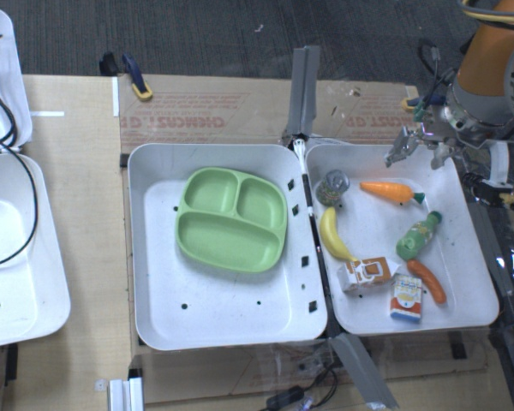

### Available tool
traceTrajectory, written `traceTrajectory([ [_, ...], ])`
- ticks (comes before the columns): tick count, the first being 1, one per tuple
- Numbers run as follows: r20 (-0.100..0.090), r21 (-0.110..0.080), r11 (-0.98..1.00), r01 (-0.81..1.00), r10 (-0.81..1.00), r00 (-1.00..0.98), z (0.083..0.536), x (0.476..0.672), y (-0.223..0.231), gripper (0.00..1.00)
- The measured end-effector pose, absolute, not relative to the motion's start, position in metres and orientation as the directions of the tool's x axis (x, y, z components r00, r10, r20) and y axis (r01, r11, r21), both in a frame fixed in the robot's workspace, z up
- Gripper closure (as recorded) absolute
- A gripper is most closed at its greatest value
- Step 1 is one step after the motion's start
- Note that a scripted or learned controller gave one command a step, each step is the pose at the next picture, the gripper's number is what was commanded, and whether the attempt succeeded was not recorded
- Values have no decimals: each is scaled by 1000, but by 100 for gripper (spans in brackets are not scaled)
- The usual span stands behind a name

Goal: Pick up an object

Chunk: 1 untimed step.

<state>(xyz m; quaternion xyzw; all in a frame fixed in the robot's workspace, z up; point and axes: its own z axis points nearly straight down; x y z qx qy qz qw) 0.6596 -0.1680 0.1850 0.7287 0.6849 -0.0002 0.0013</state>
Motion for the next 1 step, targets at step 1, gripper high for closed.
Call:
traceTrajectory([
  [1, -1, 0, -245, 970, 970, 245, 92, 659, -191, 0],
])
